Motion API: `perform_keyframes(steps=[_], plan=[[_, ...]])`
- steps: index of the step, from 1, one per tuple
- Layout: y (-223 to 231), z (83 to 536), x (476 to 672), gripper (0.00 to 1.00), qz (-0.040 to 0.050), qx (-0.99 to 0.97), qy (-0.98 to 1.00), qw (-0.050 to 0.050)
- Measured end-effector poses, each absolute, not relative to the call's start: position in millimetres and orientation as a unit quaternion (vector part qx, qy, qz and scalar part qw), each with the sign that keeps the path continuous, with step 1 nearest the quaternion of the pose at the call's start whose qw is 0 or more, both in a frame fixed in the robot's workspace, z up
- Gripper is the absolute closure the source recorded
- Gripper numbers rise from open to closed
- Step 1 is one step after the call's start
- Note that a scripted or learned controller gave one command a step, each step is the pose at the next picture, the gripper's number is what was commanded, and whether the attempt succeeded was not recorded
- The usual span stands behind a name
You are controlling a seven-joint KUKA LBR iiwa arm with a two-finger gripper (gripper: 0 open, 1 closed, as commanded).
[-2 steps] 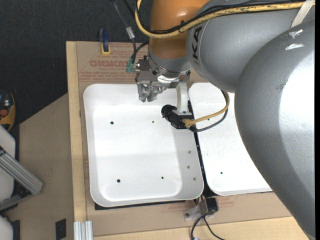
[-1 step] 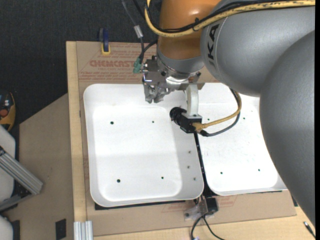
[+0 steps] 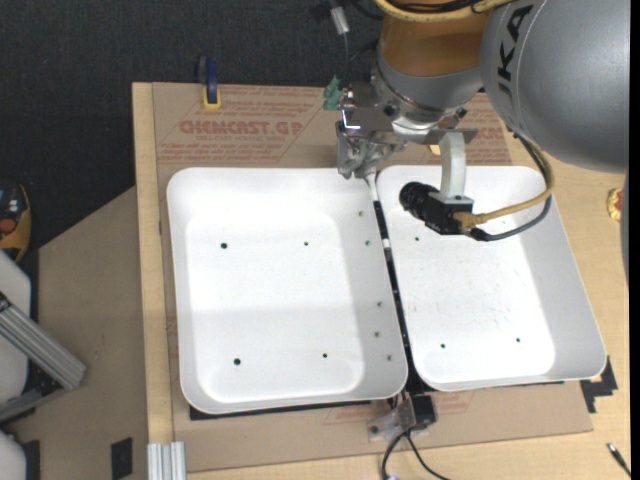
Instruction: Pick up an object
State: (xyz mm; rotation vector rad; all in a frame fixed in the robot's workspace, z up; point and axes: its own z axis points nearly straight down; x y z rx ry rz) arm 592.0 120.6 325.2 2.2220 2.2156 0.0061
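My gripper (image 3: 353, 160) hangs low at the far end of the bench, over the back rim where the two white bins meet. It sits just above the far right corner of the left bin (image 3: 200, 298). The grey arm with its orange band (image 3: 440, 18) comes in from the upper right and hides the back edge of the right bin (image 3: 540, 308). A black cylindrical unit (image 3: 430, 208) on a white bracket, with a tan cable, hangs from the wrist over the right bin's far left part.
Both bins lie side by side on a brown board (image 3: 250, 118) with red lettering. A blue and yellow clamp (image 3: 209, 80) stands at the board's far left edge. A connector with cables (image 3: 405, 418) sits at the near edge between the bins.
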Motion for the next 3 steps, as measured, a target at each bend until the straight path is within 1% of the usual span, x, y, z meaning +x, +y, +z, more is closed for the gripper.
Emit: perform_keyframes(steps=[1, 2, 3], plan=[[161, 262, 641.4, 1.00, 0.0015, 0.706, 0.708, 0.001], [217, 188, 666.8, 1.00, 0.0008, 0.706, 0.709, 0.000], [179, 269, 667.6, 1.00, 0.0035, 0.708, 0.706, 0.003]])
